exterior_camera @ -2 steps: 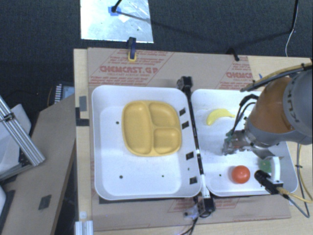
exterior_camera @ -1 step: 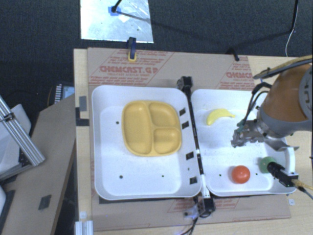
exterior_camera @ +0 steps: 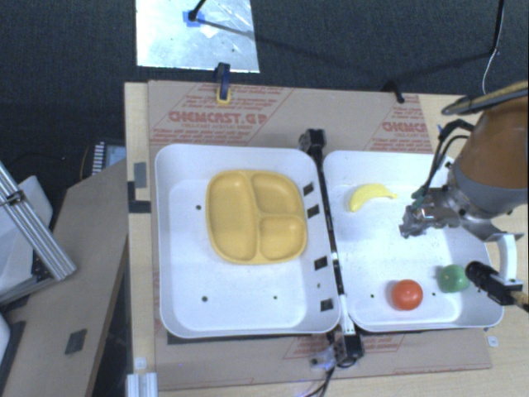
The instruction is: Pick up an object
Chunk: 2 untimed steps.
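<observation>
The right bin (exterior_camera: 372, 160) holds a yellow banana (exterior_camera: 370, 195) near its back, a red tomato-like ball (exterior_camera: 406, 294) at the front, and a green ball (exterior_camera: 451, 278) at the front right. My gripper (exterior_camera: 416, 219) hangs over the bin's middle right, to the right of the banana and above the red ball. Nothing shows between its fingers. The arm's orange band (exterior_camera: 496, 143) rises behind it.
The left bin (exterior_camera: 178, 246) carries a yellow three-compartment plate (exterior_camera: 254, 217). A black divider strip (exterior_camera: 325, 222) runs between the bins. A black bar (exterior_camera: 488, 284) juts in at the right bin's front right corner.
</observation>
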### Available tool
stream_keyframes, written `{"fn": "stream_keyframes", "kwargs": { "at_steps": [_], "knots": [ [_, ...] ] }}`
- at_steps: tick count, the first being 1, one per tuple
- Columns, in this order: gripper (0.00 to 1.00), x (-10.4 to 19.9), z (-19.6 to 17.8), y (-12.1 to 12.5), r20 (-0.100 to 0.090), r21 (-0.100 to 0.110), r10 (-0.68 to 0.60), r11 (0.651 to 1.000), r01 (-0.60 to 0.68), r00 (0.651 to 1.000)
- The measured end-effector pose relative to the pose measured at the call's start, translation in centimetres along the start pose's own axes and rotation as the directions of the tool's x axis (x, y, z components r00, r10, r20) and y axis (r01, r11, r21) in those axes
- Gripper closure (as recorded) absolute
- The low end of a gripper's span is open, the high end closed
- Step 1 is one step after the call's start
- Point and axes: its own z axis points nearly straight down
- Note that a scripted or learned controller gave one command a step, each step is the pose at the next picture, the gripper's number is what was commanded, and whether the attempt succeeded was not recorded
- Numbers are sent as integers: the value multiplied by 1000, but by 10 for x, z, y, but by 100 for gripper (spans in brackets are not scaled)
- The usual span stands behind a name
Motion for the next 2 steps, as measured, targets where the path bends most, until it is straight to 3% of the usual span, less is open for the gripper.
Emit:
{"fn": "stream_keyframes", "kwargs": {
  "at_steps": [1, 2],
  "knots": [
    [100, 0, -63, 6, 1, -1, 0, 1000, 0, 1000],
    [100, 42, -58, 24, -1, 3, -4, 1000, 4, 1000]
  ]
}}
